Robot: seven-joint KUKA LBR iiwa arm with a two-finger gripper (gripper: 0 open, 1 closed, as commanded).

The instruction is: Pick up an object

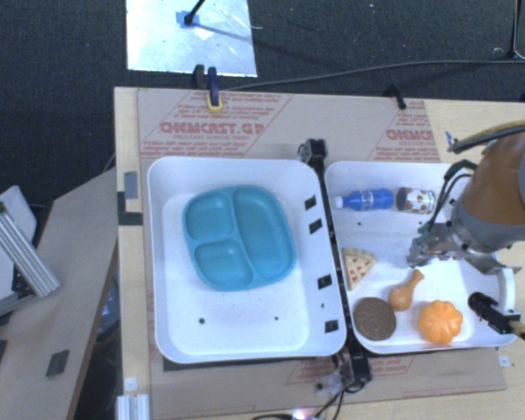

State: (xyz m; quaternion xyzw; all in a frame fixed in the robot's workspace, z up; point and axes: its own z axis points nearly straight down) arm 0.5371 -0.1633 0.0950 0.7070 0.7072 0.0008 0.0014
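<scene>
Below, dark carpet surrounds the bench (245, 112) bearing two white bins (171, 261); the fingers' (423, 252) state is unclear.

Dark carpeted floor (52, 59) surrounds the pale wooden surface (271, 116); a shiny metal sheet (188, 24) lies on the floor beyond it, cables trailing nearby.

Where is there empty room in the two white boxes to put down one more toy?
Most room: the left bin, bare floor in front of and beside the blue plate. In the right bin, a small bare patch lies between the blue bottle and the pizza slice. Its front is crowded: cookie, drumstick, pumpkin, with the pincer just above.
</scene>
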